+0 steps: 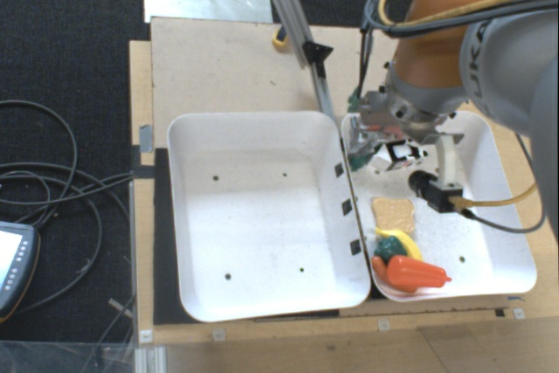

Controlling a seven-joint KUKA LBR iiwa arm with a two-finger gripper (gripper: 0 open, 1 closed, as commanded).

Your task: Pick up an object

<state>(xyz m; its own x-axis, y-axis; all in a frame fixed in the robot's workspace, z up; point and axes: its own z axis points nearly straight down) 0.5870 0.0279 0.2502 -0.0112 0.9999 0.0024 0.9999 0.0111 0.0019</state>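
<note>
camera view | arm: partial "uk" lettering | end effector: grip state unclear, right bin

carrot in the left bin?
No, the orange carrot lies in the right bin, near its front corner beside the yellow banana and the slice of toast.
</note>
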